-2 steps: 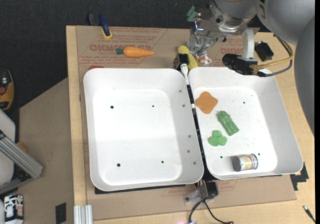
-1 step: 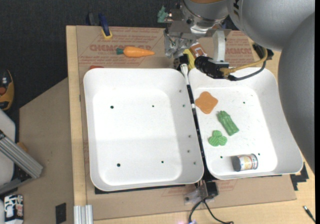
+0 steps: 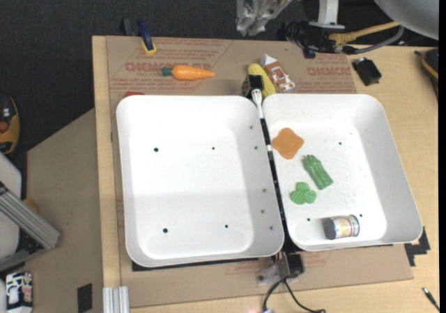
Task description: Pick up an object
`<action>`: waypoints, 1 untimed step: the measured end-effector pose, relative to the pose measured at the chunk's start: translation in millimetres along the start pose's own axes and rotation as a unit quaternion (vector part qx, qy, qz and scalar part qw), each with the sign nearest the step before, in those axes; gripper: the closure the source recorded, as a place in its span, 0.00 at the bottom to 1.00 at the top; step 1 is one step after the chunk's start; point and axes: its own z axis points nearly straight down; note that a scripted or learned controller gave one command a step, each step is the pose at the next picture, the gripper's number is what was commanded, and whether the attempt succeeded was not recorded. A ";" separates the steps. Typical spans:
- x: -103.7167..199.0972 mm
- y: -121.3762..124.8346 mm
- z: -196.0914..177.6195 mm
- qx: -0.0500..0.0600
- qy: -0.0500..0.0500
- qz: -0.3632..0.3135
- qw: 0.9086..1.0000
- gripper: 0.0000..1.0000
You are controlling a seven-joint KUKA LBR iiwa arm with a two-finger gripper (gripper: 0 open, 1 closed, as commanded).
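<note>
Nearest, at the bottom right of the frame, a small can lies on its side in the right bin, close to the front rim. Just above it, toward the middle, a green leafy piece lies beside a green vegetable piece, and they seem almost touching. Higher up, near the bin's left wall, sits a flat orange piece. The left bin fills the centre-left of the frame. Beyond the bins, on the cardboard, a toy carrot lies at upper left, and a yellow piece and a small packet lie at the upper middle. Farthest, at the top edge, the gripper hangs over the dark floor, well apart from all objects; I cannot tell if its fingers are released or clenched.
</note>
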 end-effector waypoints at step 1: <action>40.5 -50.0 -36.8 0.004 0.000 -0.001 1.000 1.00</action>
